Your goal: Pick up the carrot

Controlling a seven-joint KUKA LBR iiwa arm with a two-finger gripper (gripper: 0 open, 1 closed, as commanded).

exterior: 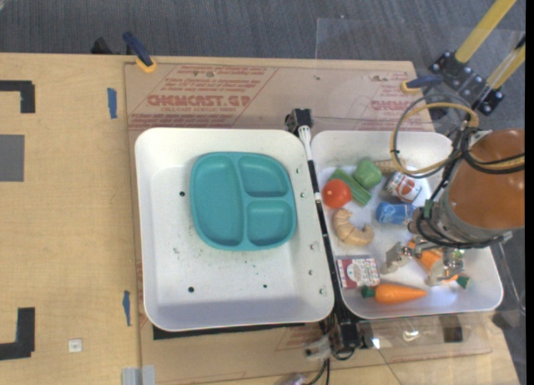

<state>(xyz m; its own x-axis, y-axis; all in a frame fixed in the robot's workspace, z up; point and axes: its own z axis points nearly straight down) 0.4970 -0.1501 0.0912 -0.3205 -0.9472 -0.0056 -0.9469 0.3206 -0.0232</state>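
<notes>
On plywood bench [67, 208] over grey carpet: two shallow white bins. Two-finger metal gripper [421, 258] hovered inside right white bin [488, 287]; finger opening indeterminate. Orange tapered carrot [399, 294] lay just beside, front edge.

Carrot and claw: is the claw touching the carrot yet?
Apart. The camera view shows the carrot lying near the right bin's front edge, with a strip of white bin floor between it and the claw above it.

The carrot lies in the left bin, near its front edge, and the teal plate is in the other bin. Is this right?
Not quite. The camera view shows the carrot in the right bin, near its front edge; the teal plate sits in the left bin.
</notes>
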